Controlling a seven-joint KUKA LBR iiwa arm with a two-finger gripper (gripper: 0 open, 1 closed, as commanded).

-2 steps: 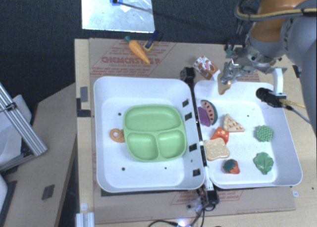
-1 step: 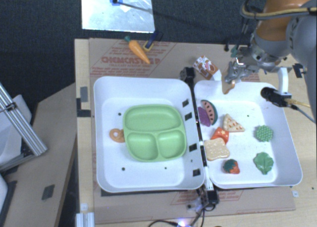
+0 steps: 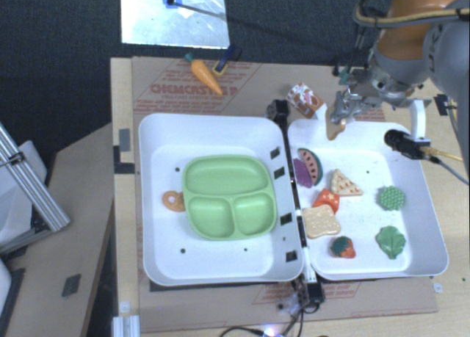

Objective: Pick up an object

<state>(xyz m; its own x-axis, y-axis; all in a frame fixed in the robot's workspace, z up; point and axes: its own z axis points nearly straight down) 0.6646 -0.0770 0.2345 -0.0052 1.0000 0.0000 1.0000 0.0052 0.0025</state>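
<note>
Inside right bin [image 3: 433,244]: seven toy foods [image 3: 321,221].

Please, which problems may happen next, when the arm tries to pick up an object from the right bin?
1. The gripper hangs over the far rim of the right white bin; descending there, it might strike the rim.
2. The purple-and-red watermelon slice toy, orange wedge toy, triangular pizza slice toy and tan toast toy lie crowded, so the fingers may push neighbours.
3. The toast looks flat, probably hard to pinch.
</note>
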